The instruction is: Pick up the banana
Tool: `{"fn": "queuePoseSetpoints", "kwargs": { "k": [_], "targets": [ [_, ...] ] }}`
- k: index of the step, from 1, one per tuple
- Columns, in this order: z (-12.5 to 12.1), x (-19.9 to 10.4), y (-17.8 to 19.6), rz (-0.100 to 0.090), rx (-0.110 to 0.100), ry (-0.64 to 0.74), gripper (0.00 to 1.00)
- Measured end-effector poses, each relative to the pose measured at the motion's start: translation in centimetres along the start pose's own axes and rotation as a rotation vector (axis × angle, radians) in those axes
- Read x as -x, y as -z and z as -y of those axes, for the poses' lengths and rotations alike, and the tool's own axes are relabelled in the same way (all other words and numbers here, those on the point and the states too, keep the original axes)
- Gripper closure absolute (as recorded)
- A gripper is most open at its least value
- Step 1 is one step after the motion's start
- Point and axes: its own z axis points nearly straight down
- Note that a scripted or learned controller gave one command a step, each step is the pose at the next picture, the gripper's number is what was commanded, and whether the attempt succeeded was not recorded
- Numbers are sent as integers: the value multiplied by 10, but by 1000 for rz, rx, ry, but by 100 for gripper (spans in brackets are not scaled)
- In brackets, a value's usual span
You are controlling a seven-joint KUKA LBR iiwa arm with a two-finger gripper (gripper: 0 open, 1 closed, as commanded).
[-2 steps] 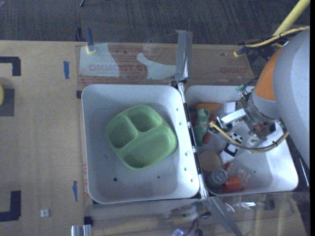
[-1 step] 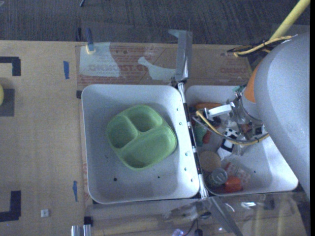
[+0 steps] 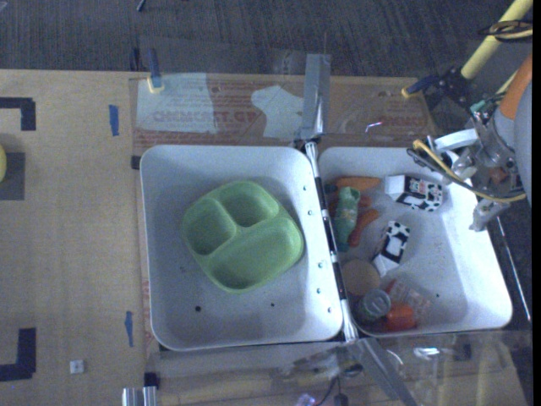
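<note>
My gripper (image 3: 484,203) hangs at the far right, over the upper right rim of the right bin (image 3: 473,277), with yellow cables (image 3: 439,161) looped around its wrist. The toys in that bin lie to the gripper's left and below it. They include an orange carrot-like piece (image 3: 358,183), a green toy (image 3: 345,214), two black-and-white patterned pieces (image 3: 420,193) (image 3: 392,242), a tan round piece (image 3: 360,274), a grey can (image 3: 374,304) and a red piece (image 3: 401,316). No toy touches the gripper.
The left bin (image 3: 169,303) holds a green divided plate (image 3: 243,235). A metal divider (image 3: 325,227) runs between the bins. A small yellow object (image 3: 2,164) sits at the left edge of the bench. A yellow pole (image 3: 499,32) slants in at the top right.
</note>
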Motion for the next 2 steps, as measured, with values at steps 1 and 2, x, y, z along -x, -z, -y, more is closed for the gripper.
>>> {"fn": "queuePoseSetpoints", "kwargs": {
  "k": [1,2],
  "targets": [
    [32,62,-104,-6,1,0,0],
    [92,70,-103,-8,1,9,0]
  ]
}}
